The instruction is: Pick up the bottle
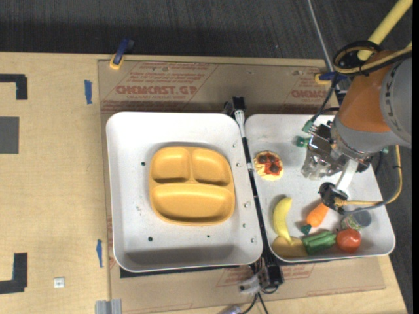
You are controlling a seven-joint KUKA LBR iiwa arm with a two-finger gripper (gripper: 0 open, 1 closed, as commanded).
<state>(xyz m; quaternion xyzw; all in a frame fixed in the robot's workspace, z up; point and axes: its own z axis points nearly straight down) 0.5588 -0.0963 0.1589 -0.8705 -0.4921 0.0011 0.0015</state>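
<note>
- Nearest, along the right bin's [386, 244] front wall, lie a green pepper [319, 241], a tomato [349, 239] and a banana [282, 216].
- Just behind the tomato sits a small grey-blue rounded thing [359, 219], my best guess for the bottle. It is too small to be sure.
- If so, it is probably light, stiff, smooth plastic that may roll or slip, so it is best pinched across its middle.
- Farther back, the gripper [317, 165] hangs over the bin floor, well apart from it. I cannot tell how the jaws stand.
</note>
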